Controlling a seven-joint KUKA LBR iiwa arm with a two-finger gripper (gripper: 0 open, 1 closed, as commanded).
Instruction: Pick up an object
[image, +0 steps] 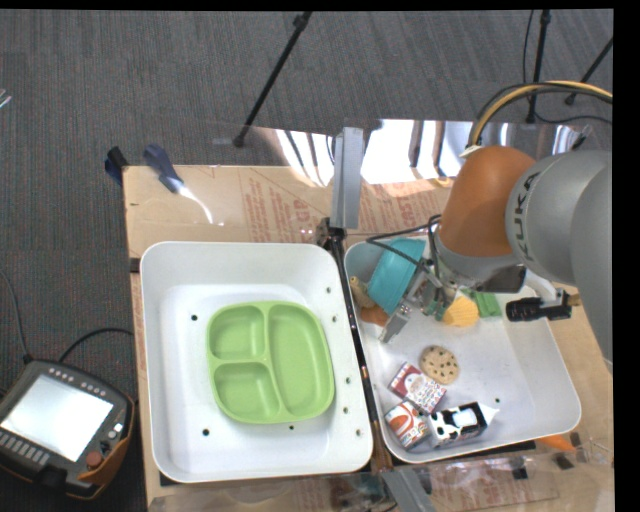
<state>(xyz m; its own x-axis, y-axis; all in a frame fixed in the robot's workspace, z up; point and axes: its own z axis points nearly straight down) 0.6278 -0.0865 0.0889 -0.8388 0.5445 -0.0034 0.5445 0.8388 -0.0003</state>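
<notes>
From above, the arm (540, 215) reaches in from 3 o'clock over the right bin (530, 385), and its jaws (415, 305) hang in that bin's upper-left part, with one grey finger (396, 322) angled down toward 7 o'clock; how wide the jaws stand, and whether anything sits between them, I cannot tell. A teal cup (393, 272) lies on its side just at 10 o'clock of the jaws, touching or nearly touching them, its long axis running from 8 to 2 o'clock; its far end is hidden under the wrist. A yellow piece (462, 314) lies just at 3 o'clock of the jaws, with a green piece (487, 304) beyond it, both partly covered. A cookie (438, 364) lies at 5 o'clock, apart from the jaws. Further toward 6 o'clock sit a red-and-white packet (417, 386), a small can (407, 424) and a black-and-white carton (460, 421). The left bin (180, 280) holds a green divided plate (270, 362).
</notes>
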